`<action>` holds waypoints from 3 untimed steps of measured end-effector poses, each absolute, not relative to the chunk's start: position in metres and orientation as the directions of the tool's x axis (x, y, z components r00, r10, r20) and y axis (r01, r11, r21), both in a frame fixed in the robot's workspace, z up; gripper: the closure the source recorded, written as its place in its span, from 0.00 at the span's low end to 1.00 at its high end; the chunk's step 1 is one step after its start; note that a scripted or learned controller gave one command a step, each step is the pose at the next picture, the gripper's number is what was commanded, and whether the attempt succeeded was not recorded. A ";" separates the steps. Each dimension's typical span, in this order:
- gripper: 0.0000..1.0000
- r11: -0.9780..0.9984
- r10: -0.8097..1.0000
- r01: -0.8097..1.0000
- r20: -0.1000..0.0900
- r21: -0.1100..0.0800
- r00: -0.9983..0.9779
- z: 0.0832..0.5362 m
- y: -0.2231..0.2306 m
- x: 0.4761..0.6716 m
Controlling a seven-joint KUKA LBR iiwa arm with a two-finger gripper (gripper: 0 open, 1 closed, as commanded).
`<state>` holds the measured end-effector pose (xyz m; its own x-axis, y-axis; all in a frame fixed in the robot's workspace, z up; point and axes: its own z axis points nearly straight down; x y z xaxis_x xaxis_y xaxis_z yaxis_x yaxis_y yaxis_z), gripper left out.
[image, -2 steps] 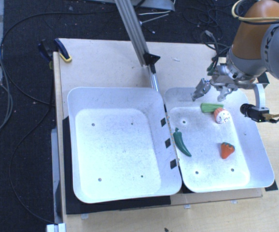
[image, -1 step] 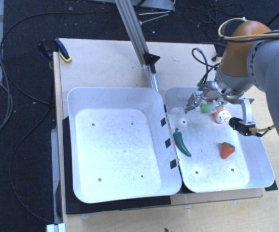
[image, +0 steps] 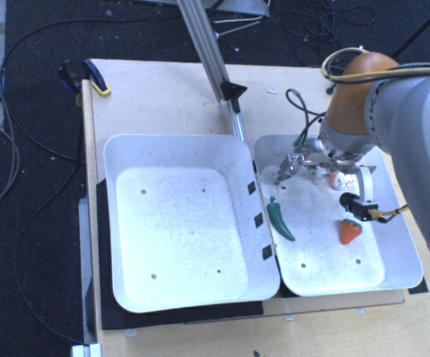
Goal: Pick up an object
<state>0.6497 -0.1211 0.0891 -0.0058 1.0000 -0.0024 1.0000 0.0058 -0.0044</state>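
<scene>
Arm: the grey KUKA arm [image: 393, 117] reaches in over the right bin [image: 393, 274], orange band uppermost, apparently brought there by its program to search that bin for something to lift.
Tool: the tool [image: 286, 171] hangs low at the far side of the right bin, near the wall shared with the left bin [image: 178, 229]; nothing is seen between its fingers, and whether they stand wide or narrow cannot be told from this slant.
Green pepper: a green chilli pepper [image: 279, 220] lies flat on the right bin's floor just nearer than the tool, close against the dividing wall, apart from the tool. It looks the likeliest target.
Red pepper: a small red pepper [image: 350, 231] rests on the same floor, further from the dividing wall, beside a black fitting [image: 355, 205] and cable on the wrist.
Worktop: the pale worktop [image: 163, 95] carries both bins side by side.
Progress: judged an approach, with no pick made yet.
Risk: the chilli's nearness to the wall may crowd one finger.
</scene>
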 end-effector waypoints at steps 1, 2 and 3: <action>1.00 0.010 1.000 1.000 -0.006 -0.004 -0.011 0.097 -0.120 0.650; 1.00 0.003 1.000 1.000 -0.001 0.007 -0.003 0.157 -0.112 0.648; 1.00 0.003 1.000 1.000 -0.001 0.007 -0.003 0.201 -0.112 0.653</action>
